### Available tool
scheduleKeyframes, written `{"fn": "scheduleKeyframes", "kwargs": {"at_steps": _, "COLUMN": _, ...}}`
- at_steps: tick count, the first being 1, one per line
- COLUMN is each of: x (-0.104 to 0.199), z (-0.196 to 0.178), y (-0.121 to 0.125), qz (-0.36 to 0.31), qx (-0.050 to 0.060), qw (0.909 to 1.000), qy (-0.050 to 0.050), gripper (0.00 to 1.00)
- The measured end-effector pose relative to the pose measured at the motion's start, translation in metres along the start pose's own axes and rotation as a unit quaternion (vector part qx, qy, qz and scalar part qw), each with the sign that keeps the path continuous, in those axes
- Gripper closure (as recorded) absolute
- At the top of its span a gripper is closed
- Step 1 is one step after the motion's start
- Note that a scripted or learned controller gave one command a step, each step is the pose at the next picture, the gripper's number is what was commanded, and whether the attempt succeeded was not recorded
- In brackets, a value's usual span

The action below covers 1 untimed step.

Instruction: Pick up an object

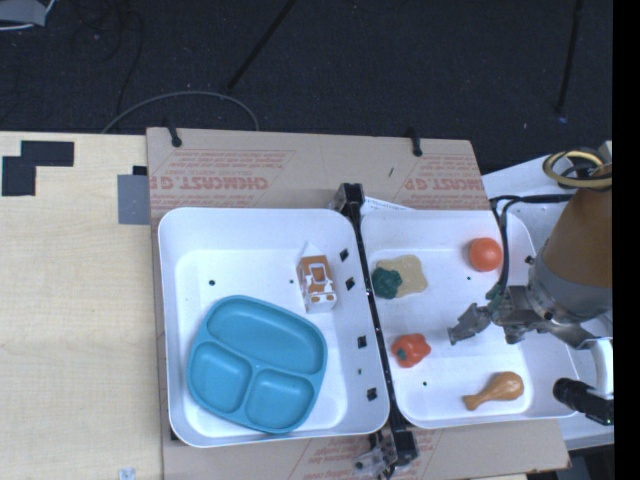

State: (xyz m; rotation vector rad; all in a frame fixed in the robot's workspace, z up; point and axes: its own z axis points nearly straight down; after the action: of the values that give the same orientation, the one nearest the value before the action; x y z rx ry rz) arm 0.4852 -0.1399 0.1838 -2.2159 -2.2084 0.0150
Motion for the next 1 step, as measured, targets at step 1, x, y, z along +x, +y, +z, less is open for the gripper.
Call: {"fn": "scheduleKeyframes", "kwargs": {"at_steps": 1, "x": 0.0000, "z": -0.0070, "y": 0.0031, "qz": -0.001, "qx": -0.007, "qw": 1.0000, "qy": -0.001, "gripper": 0.00}}
